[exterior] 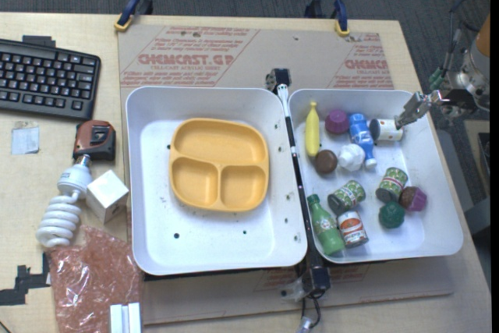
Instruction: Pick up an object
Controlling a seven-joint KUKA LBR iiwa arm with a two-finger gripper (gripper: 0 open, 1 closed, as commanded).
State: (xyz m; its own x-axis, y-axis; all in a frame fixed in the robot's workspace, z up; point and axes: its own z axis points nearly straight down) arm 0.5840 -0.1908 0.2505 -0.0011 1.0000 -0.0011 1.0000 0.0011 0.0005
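Black keys of a keyboard [47, 78] sit at the far left of the desk [62, 27], with a tape measure [95, 140], a spiral light bulb [62, 207] and a small white cube [107, 195] below it. Next comes the left bin [144, 246], which carries a yellow divided tray [220, 164].

The right bin [440, 238] holds the candidates for picking. A yellow banana [313, 130] lies near its left wall, a brown ball [326, 161] just below it. A green bottle [323, 224] rests along the lower left, beside two small cans [348, 214]. Further right are a purple piece [337, 121], a blue-and-white bottle [360, 138], a white bottle [387, 129], another can [392, 183], a dark green lump [391, 216] and a purple-and-brown piece [413, 199].

At the right edge, the claw [412, 111] hangs over the bin's upper right corner, near the white bottle. Its fingers look thin and close together, but I cannot tell whether they are parted or closed, and nothing shows between them.

As I judge it, the task is not yet done: every item lies in the bin. Left to do are choosing one, descending, closing on it and lifting.
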